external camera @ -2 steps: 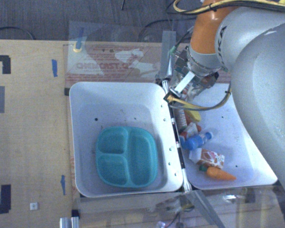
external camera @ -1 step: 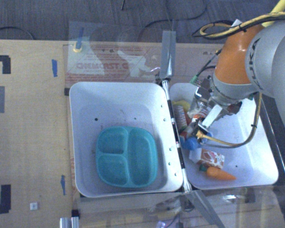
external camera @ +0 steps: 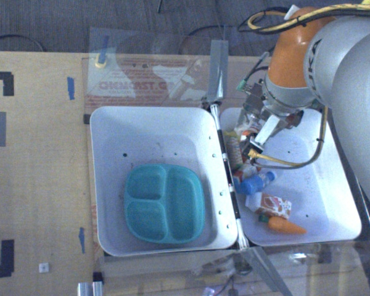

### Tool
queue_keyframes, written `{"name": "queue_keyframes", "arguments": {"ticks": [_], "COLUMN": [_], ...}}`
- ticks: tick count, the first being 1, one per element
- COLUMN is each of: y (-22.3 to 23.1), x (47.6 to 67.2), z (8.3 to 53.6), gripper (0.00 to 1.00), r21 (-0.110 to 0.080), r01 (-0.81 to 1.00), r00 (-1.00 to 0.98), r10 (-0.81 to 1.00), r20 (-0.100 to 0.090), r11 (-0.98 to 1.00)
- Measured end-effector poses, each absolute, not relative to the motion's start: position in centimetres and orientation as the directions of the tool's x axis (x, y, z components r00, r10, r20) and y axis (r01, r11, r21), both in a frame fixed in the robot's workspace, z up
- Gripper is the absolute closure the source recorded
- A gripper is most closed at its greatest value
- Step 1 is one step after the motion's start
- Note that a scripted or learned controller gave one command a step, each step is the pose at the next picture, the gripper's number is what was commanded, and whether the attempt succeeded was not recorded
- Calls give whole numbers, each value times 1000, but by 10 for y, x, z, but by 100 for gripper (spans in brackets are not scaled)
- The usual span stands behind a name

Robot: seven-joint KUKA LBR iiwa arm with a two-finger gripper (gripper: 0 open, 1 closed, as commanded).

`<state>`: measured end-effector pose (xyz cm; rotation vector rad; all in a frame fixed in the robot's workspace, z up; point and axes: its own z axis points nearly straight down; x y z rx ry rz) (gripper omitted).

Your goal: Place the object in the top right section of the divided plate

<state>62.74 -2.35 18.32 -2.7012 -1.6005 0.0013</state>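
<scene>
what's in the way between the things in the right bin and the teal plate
Only the two bins' adjoining walls, which a carried object must clear. The teal plate lies bare in the left bin.

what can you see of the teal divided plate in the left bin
The divided plate is teal and looks like matte plastic, a rounded rectangle with raised ridges splitting it into three sections: two smaller ones on the view's left and one long one on the right. It lies flat and slightly turned on the floor of the left bin, toward the bin's near edge, touching only that floor. No object lies in any of its sections.
</scene>
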Motion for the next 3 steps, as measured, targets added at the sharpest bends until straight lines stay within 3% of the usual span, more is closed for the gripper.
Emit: {"name": "queue_keyframes", "arguments": {"ticks": [1, 2, 3], "y": [14, 18, -41], "x": [643, 667, 667], "z": [183, 184, 183], "gripper": [100, 100, 100], "r21": [-1, -1, -1], "r01": [851, 820, 703], "r00": [525, 572, 711], "r10": [851, 820, 703], "r20": [-1, -1, -2], "r11": [-525, -572, -711]}}
